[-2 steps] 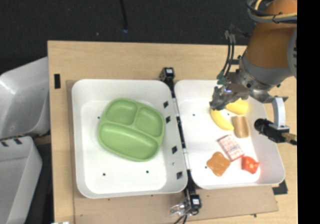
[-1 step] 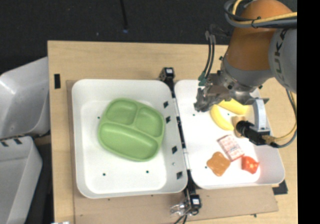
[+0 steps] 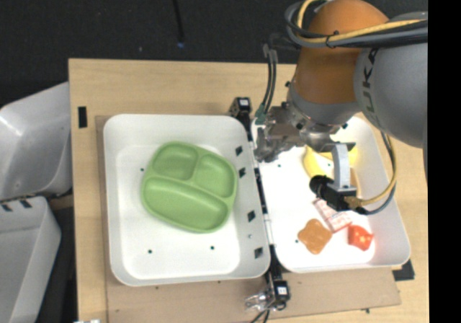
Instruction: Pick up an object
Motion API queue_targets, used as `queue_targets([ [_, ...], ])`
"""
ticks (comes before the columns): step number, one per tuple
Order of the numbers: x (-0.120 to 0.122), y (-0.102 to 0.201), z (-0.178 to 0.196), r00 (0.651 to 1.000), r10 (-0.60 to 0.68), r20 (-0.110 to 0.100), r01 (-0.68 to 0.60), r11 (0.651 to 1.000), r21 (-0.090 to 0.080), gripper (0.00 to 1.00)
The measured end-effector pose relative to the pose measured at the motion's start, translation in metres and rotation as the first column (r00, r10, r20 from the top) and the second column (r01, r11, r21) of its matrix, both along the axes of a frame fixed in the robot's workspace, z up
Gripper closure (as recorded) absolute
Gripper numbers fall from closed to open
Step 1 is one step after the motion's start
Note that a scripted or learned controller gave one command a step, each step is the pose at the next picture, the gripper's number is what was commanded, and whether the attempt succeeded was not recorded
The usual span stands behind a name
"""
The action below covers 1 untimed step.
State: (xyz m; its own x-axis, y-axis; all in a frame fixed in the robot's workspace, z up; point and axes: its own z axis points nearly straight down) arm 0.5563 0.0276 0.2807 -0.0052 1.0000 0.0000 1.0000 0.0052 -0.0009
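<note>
- Pale wooden bench (image 3: 86, 91) against a dark floor, carrying two shallow white bins side by side, their inner walls touching along the middle.
- Left bin (image 3: 115, 242): a green divided plate (image 3: 189, 186) lies flat near its centre, with three compartments facing up.
- Right bin (image 3: 392, 246): the grey arm with its orange band (image 3: 338, 47) hangs over the far end, covering much of it.
- Gripper (image 3: 270, 143) sits low at the far left corner of the right bin, just beside the dividing wall; I cannot tell whether it is clenched or released, and nothing can be made out in its grasp.
- A yellow object (image 3: 315, 163) lies just beside the gripper, toward the bin's middle, partly hidden by a cable and a black fitting.
- Near the bin's near edge lie an orange-brown piece (image 3: 315, 236), a small white-and-red packet (image 3: 333, 215) touching it, and a red object (image 3: 361, 237) toward the near right corner.
</note>
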Motion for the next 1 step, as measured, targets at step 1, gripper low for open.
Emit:
queue_targets([
  [1, -0.005, 0.0479, -0.0313, 1.0, 0.001, -0.002, -0.001, 1.0, 0.0, 1.0],
])
